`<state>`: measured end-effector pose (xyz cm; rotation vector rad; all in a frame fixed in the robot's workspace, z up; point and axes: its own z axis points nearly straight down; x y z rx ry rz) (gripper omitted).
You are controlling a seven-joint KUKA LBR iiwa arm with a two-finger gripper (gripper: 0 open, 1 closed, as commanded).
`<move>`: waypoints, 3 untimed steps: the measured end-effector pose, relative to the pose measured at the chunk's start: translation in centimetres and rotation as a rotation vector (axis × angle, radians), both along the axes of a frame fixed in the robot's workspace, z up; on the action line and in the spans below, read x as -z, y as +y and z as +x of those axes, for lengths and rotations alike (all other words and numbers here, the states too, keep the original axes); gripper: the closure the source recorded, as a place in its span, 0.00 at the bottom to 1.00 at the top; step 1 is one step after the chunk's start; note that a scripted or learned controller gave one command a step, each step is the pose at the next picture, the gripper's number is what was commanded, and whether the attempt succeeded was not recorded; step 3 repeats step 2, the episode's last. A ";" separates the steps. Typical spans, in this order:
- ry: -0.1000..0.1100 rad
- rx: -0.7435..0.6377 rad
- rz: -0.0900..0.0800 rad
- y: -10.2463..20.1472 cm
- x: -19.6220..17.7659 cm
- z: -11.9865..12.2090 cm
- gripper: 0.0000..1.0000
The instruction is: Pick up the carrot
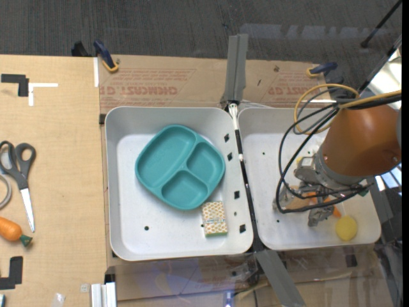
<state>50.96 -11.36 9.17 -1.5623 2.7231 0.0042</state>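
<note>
Gripper [314,204] is working low in right white bin [268,171], apparently over orange carrot [305,197], at its 5 o'clock. You cannot tell finger state. Watch: round yellow object [346,229] is sitting near; off-centre closure risks carrot rolling away.

A pale wood surface [51,171] carries two white bins [115,190] side by side on brown cardboard [166,85] (held by blue clamps [105,55]). Dark grey carpet [160,11] fills the floor beyond. Scissors [19,174] lie at left.
</note>
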 end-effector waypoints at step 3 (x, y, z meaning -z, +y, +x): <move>-0.019 0.074 0.003 -6.3 -0.5 -1.9 0.00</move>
